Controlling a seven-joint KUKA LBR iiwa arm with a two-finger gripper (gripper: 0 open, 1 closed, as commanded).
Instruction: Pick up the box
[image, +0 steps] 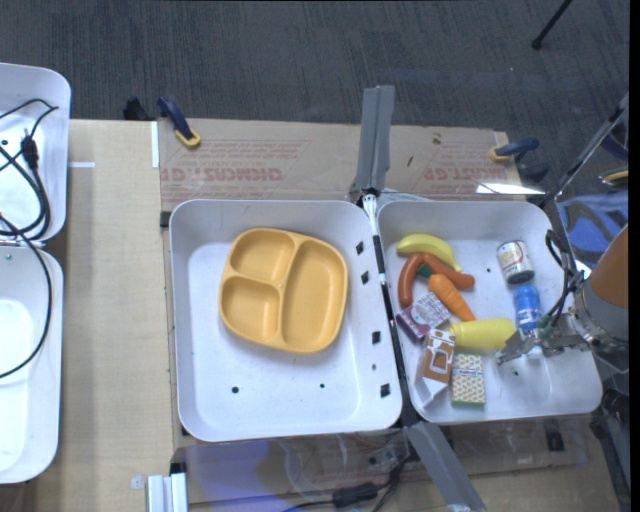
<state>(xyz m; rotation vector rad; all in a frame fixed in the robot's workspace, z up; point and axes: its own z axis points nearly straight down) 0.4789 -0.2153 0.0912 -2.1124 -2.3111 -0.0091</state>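
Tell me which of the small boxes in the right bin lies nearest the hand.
The green patterned box at the bin's front edge. It lies closer to the hand than the brown-and-white box to its left or the purple packet further back.

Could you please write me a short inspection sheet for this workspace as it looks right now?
Surface: two white bins side by side on a cardboard-covered bench.
Job's things: small box near right bin's front edge, beside a second carton.
Clutter: yellow divided plate in left bin; banana, carrot, can, bottle in right bin.
Grippers: gripper low over right bin, right of the box.
Cables: black leads at far left.
Surroundings: clamps, dark carpet.
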